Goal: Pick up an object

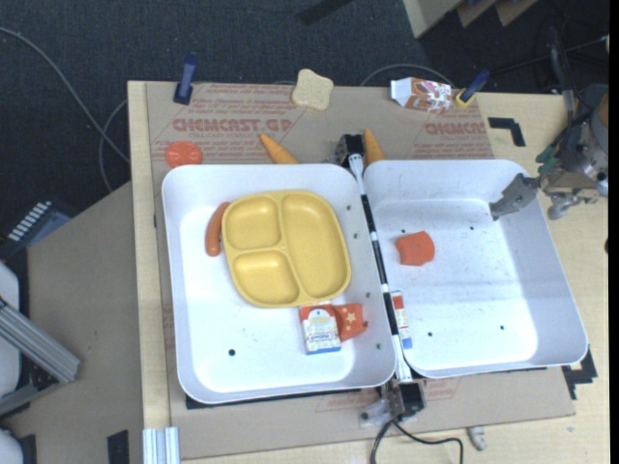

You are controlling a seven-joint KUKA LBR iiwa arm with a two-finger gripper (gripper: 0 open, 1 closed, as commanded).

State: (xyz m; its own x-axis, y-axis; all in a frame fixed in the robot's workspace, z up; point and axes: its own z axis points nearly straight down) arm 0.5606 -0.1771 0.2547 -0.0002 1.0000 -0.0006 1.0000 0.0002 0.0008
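Observation:
An orange-red chunk (416, 248) lies in the right bin (542, 327), left of its middle. My gripper (534, 201) hangs over that bin's upper right corner, well to the right of the chunk. Its two grey fingers (509, 199) are spread open with nothing between them. In the left bin (193, 336) sits a yellow divided plate (286, 247). A reddish sausage (214, 230) lies along the plate's left side. A small carton (320, 330) with a red piece (352, 320) beside it rests just below the plate.
Behind the bins on the cardboard lie a bread slice (312, 88), a small milk carton (423, 93), two carrot pieces (278, 150), a red disc (182, 153) and a blue clip (185, 77). A black clamp (349, 149) sits on the divider between the bins.

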